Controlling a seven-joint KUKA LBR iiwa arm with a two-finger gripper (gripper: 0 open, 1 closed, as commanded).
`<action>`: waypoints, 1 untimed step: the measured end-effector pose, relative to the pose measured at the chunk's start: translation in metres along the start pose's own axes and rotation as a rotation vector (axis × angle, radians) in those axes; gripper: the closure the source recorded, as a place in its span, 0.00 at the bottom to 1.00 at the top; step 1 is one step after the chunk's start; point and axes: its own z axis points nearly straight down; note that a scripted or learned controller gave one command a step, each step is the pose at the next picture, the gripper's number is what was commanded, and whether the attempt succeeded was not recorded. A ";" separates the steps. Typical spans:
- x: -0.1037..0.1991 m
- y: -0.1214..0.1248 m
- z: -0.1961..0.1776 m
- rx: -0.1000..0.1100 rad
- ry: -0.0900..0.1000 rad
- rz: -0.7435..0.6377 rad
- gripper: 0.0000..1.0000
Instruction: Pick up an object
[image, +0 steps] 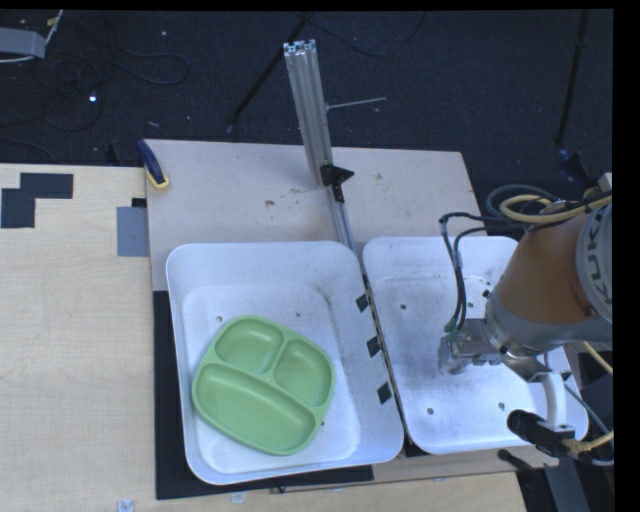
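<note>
A light green divided plate (263, 384) with three compartments lies flat in the left white bin (200, 270), toward its front left. My gripper (458, 357) hangs low over the right white bin (420, 275), near that bin's middle right, under the orange wrist band. Nothing shows between its fingertips from this angle. The gripper stands well to the right of the plate, across the divide between the two bins.
An aluminium post (310, 110) rises behind the bins where they meet. Black clips (372, 345) line the shared bin edge. Cables (520, 205) loop at the arm's upper right. A wooden bench top (70, 350) extends to the left.
</note>
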 end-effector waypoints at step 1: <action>0.008 -0.003 -0.057 -0.001 0.000 0.000 1.00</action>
